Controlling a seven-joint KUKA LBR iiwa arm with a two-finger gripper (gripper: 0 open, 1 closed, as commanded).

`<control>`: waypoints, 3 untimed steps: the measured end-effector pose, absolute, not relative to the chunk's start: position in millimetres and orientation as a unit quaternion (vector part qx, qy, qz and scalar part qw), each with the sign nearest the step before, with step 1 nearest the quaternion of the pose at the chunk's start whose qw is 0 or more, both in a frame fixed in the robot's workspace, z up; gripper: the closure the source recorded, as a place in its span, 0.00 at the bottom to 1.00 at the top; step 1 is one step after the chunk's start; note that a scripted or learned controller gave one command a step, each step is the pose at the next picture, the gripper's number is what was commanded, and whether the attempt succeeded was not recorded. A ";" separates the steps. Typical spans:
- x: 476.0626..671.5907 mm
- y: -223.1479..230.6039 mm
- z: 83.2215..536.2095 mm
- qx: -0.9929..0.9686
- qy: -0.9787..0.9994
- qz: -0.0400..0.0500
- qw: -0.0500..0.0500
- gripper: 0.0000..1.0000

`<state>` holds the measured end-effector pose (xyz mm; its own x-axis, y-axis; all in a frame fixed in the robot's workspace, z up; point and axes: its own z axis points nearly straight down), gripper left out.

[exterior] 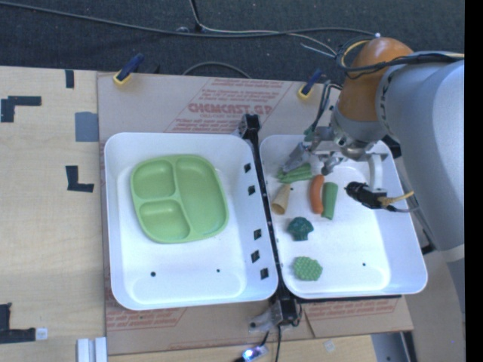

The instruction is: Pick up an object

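Note:
My gripper (315,161) hangs low over the far part of the right bin (392,270), its fingers spread open. One finger (296,157) points down-left at a green pea pod (296,175). An orange carrot (317,194) lies just below the gap between the fingers, with a green cucumber piece (330,200) beside it. Nothing sits between the fingers. A tan cone (281,197) lies to the left of the carrot. Nearer the front are a dark green broccoli (301,228) and a round, bumpy green piece (307,268).
The left bin (121,277) holds a green divided plate (179,198). A black divider (260,202) runs between the bins. The grey arm (430,142) covers the right bin's far right corner, and a black cable plug (366,194) hangs over that bin.

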<state>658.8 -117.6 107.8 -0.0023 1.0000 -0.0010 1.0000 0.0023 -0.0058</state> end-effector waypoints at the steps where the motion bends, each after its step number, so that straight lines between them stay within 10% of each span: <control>1: 659.8 -116.9 121.0 -0.706 -0.708 0.001 0.001 1.00; 3: 654.1 -119.6 230.3 -0.706 -0.708 -0.002 -0.002 1.00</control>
<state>654.1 -119.6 230.3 -0.0017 1.0000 -0.0009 1.0000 0.0017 0.0053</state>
